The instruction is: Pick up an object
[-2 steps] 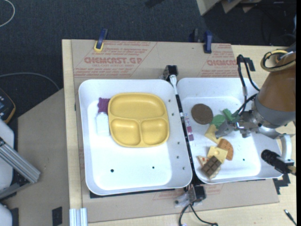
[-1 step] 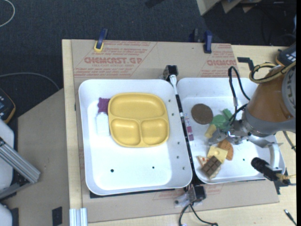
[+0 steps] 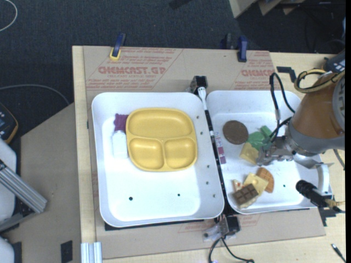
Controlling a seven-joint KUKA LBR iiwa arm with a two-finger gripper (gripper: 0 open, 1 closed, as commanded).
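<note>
From the overhead camera view, the grey arm with its orange band [image 3: 321,116] reached in from the right and hung low over the right-hand shallow white bin [image 3: 285,106]. The risk was crowding: the two-finger gripper [image 3: 267,154] sat right among a pale yellow wedge-shaped piece [image 3: 248,154] and a green plastic toy [image 3: 260,137], so a squeeze there could have nudged one aside or caught two at once, or closed on nothing. How far apart the tool's tips stood, I could not tell; the wrist hid them, and nothing was plainly seen pinched. A round brown disc [image 3: 235,131] lay near, up and left. Lower down, a toast-like slice [image 3: 265,177] and a dark chocolate-bar block [image 3: 245,194] sat well clear. In the left bin, a yellow three-compartment plastic tray [image 3: 161,138] rested beside a purple-topped white bottle [image 3: 119,136], untouched
</note>
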